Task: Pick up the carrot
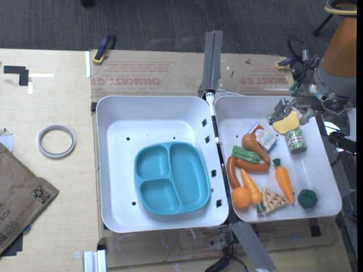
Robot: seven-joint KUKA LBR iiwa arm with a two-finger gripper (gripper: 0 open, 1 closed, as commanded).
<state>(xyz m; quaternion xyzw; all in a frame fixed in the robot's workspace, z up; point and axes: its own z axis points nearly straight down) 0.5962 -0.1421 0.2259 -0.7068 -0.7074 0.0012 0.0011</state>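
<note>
The gripper [290, 113] hangs over the far side of the right bin [323, 208], reaching in from the right under the orange band [343, 44] of the arm. A yellow cheese-like piece [286, 123] sits right at its tip; whether it is gripped I cannot tell, and the state of the gripper cannot be read either

Just beside that piece, toward the bin's right wall, stands a small green-capped jar [296, 140]. Left of it lies a small carton [266, 139], touching a brown-orange pear shape [251, 142]

The carrot [283, 180] lies well apart from the gripper, in the near right part of the bin, green top pointing to the far side, tip to the near edge. A dark green lump [307, 198] lies near it by the near right corner

In the bin's left half is a cluster: a green pod [245, 154] over a sausage [252, 165], another sausage [231, 171] along the left wall, an orange [241, 197], a long orange piece [250, 186] and a pizza slice [273, 200] at the near edge

The left bin [113, 152] holds a blue tray [172, 177] with three compartments. On the bench's left lies a tape ring [56, 141]
</note>
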